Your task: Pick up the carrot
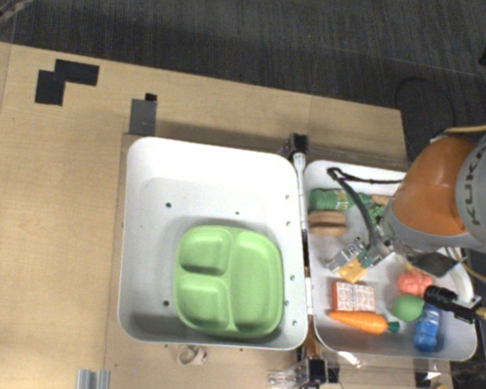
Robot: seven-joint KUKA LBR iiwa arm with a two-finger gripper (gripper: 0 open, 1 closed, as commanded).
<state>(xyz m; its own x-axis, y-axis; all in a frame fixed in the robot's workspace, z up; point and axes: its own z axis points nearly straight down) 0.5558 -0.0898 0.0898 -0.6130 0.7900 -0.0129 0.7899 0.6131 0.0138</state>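
You've got the carrot (358,320) lying flat near the front wall of the right bin (399,351), just below a small patterned box (353,295). Your end effector (356,256) hangs over that bin's middle, above the box and apart from the carrot; its grip can't be made out. A green divided plate (230,278) sits in the left bin (153,179).

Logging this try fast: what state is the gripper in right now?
Gripper: cannot be told from this view; it sits in the right bin, above the carrot.
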